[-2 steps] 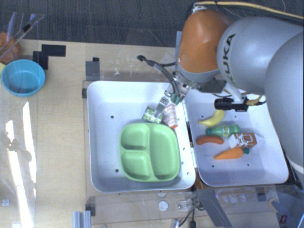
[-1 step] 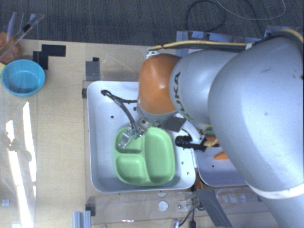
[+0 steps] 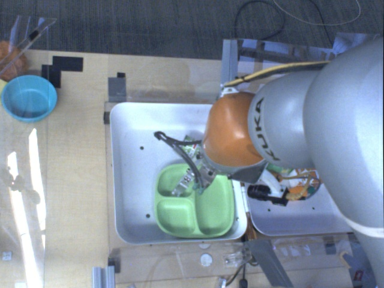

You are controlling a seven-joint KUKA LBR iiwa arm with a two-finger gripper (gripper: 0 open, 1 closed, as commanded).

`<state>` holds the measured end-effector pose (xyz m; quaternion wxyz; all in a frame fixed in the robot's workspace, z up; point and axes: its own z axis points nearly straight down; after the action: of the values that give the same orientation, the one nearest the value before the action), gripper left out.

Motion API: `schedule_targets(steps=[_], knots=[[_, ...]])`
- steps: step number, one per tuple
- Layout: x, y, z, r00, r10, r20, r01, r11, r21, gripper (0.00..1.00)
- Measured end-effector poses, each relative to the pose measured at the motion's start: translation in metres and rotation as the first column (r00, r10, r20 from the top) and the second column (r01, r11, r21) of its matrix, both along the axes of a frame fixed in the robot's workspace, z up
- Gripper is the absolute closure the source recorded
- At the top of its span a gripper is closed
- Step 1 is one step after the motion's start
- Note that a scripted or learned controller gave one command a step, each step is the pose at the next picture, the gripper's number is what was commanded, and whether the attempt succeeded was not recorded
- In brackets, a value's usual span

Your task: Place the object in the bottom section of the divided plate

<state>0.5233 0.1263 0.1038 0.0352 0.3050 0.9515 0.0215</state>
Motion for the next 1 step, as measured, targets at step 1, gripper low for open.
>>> schedule_targets(steps=[1], knots=[[0.0047,-0.0011,0.0134,1.000,-0.001,0.014,0.001,1.000,0.000,1.00]])
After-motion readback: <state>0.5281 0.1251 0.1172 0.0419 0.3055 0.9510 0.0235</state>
